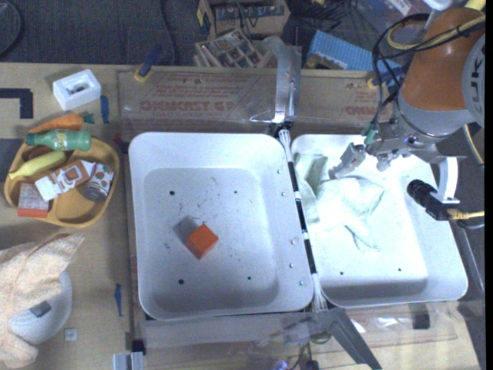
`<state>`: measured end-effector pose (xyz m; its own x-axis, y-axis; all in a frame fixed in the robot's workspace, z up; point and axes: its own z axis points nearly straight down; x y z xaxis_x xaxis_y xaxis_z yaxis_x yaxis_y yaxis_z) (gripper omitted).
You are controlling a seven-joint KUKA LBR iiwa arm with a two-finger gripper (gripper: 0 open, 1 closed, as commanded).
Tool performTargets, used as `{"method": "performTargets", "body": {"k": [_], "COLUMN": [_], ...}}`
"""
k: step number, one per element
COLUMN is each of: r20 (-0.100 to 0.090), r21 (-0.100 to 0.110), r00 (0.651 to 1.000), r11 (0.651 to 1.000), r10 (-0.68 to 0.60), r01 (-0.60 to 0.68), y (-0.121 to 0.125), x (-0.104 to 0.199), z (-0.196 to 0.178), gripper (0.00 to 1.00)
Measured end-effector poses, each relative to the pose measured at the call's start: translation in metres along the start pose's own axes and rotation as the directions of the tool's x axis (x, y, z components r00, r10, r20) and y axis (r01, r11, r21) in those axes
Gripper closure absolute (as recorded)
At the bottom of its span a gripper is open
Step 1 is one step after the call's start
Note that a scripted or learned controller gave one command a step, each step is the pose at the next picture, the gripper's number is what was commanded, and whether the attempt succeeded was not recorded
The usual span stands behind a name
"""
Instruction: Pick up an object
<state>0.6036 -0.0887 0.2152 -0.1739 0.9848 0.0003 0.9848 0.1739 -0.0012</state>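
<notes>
Gripper [356, 159] poised over the right bin [431, 280], holding nothing visible; whether its fingers stand wide or narrow cannot be told. The orange block [203, 240] lies well apart to its left, in the left bin [154, 160], untouched. Pickup not begun. Open floor surrounds the block; the bins' shared rim lies between.

I see one orange block [203, 240] in the left bin [154, 160], lying on the floor a little left of and below the middle. It looks like a small cube, turned so a corner points toward the bottom of the view, its top face lit and a grey shadow just beside it on the upper left. It sits alone, apart from all the bin's walls.
</notes>
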Motion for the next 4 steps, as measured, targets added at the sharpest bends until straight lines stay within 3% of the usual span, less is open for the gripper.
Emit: {"method": "performTargets", "body": {"k": [1, 2, 3, 4], "r20": [0.004, 0.001, 0.002, 0.005], "r21": [-0.006, -0.001, -0.003, -0.013], "r00": [0.996, 1.000, 1.000, 1.000], "r11": [0.996, 1.000, 1.000, 1.000], "r10": [-0.085, 0.013, 0.013, -0.020], "r01": [0.085, -0.013, -0.013, 0.020], "y": [0.017, 0.009, 0.009, 0.016], "x": [-0.035, -0.082, -0.082, -0.074], "z": [-0.031, 0.073, 0.072, 0.123], "gripper": [0.00, 0.00, 0.00, 0.00]}}
